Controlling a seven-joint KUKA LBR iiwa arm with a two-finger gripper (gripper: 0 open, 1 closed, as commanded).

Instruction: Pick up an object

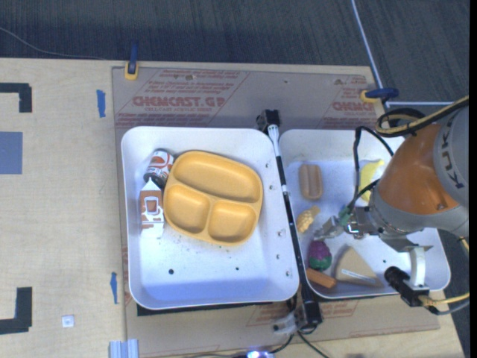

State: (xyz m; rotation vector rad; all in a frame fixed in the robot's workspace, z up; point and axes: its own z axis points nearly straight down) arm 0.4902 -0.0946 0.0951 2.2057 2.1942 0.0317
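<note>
My gripper (332,230) hangs over the left part of the right bin (440,274), reaching in from the right under the orange wrist band. Just below it lies a purple grape bunch (320,255). To its left sits a small yellow corn piece (305,218). A hot dog (311,181) lies further back, a tan cheese wedge (355,268) and an orange carrot (321,279) lie near the bin's front. A yellow item (370,174) is partly hidden behind the arm. Nothing shows held in the gripper.
The left bin (216,282) holds a yellow divided plate (212,196), with a small can (156,166) and an orange-white carton (150,209) at its left. A black divider bar (279,177) runs between the bins. A cable loops near the arm's back.
</note>
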